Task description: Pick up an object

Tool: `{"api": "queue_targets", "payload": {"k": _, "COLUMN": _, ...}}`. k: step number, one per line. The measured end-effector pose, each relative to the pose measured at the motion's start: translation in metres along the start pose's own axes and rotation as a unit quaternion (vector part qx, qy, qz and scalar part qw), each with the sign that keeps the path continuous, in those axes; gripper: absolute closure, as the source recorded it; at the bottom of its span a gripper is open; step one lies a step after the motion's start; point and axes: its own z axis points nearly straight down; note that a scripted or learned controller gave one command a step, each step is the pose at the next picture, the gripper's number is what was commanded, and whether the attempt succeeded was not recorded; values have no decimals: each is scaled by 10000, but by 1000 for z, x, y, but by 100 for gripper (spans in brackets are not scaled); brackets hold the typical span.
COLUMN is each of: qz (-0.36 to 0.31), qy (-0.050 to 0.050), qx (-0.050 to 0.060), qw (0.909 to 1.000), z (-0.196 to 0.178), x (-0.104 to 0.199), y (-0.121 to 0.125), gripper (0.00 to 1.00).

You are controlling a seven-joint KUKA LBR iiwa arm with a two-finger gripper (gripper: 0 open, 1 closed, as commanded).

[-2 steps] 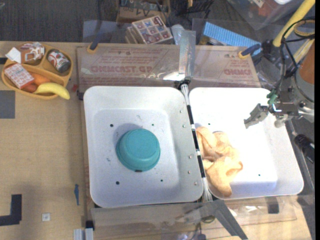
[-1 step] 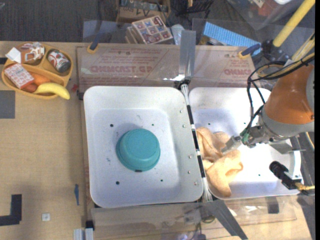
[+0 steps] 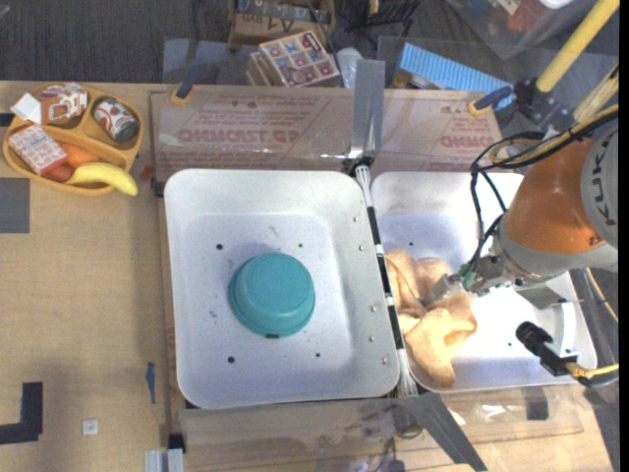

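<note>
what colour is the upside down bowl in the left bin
Teal: the round upturned plastic bowl is a solid blue-green with no pattern, seen best in the overhead camera view.

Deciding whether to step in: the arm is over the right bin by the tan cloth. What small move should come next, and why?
Probably a short straight lift to test the grasp. The gripper sits low in the right bin, right at the crumpled tan cloth, but I cannot tell whether it has caught the cloth. The teal bowl lies in the left bin, far off.

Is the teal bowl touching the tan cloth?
Apart. The camera view shows the teal bowl in the left bin and the tan cloth in the right bin.
</note>
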Motion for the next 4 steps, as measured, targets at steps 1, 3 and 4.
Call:
{"api": "queue_targets", "payload": {"k": 1, "qz": 14, "qy": 12, "qx": -29, "qw": 10000, "z": -11, "x": 0, "y": 2, "gripper": 100}}
{"api": "queue_targets", "payload": {"k": 3, "qz": 150, "qy": -32, "qx": -27, "qw": 9999, "z": -1, "x": 18, "y": 0, "gripper": 0}}
{"api": "queue_targets", "payload": {"k": 4, "qz": 164, "qy": -12, "qx": -44, "qw": 9999, "z": -11, "x": 19, "y": 1, "gripper": 100}}
